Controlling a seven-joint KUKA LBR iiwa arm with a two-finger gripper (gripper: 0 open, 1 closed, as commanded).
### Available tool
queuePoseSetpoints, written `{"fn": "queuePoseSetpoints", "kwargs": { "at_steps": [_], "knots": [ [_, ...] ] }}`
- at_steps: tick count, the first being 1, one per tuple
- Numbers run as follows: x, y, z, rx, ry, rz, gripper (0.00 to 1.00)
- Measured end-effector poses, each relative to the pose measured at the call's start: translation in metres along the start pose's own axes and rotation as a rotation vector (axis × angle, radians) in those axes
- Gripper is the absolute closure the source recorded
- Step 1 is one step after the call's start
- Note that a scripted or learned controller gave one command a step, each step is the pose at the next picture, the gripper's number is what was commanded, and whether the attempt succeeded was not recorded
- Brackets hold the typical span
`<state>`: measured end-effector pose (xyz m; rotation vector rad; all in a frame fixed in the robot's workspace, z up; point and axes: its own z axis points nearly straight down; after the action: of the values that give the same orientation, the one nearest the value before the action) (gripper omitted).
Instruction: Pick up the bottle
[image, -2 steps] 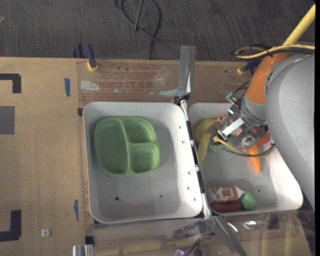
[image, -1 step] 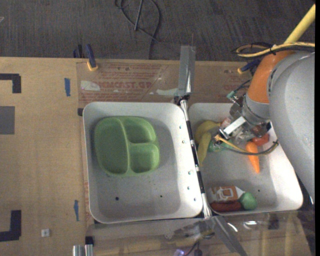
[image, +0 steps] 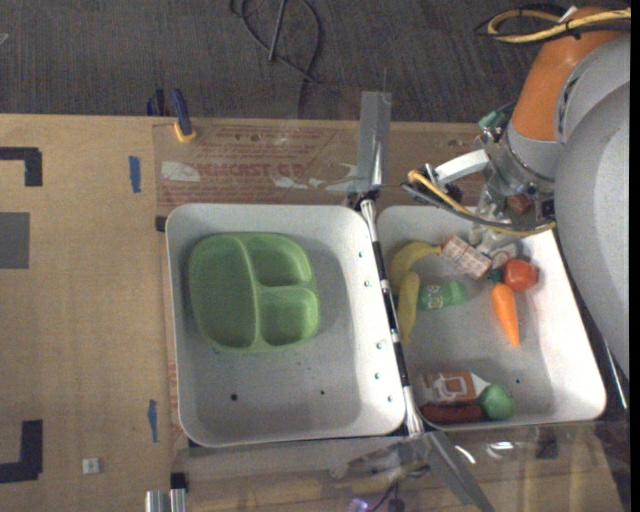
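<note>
Over the right bin (image: 585, 390), my arm (image: 590, 130) reaches in from the right and my gripper (image: 492, 232) hangs at the far edge.

Beneath me sit two white bins side by side; the left bin (image: 200, 405) carries a green divided tray (image: 255, 290). My grey arm with its orange band covers the right bin's far right corner, and I cannot tell how my fingers stand, since the wrist and cables hide them. Near my gripper lie a small patterned packet (image: 465, 256) and a red tomato (image: 520, 274), with an orange carrot (image: 507, 314) just below. A yellow banana (image: 407, 285) curves along the left wall. The bottle (image: 441, 294), pale green, lies on its side touching the banana, apart from my gripper. At the near edge rest a small carton (image: 452, 385), a red sausage (image: 452, 411) and a green ball (image: 496, 401).
</note>
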<state>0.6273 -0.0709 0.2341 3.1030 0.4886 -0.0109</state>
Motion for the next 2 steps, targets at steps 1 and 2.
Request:
{"fn": "queuePoseSetpoints", "kwargs": {
  "at_steps": [1, 2],
  "knots": [
    [0.0, 0.0, 0.0, 0.001, 0.0, 0.001, 0.0],
    [-0.021, -0.044, 0.01, 0.003, -0.002, 0.064, 0.0]
  ]
}}
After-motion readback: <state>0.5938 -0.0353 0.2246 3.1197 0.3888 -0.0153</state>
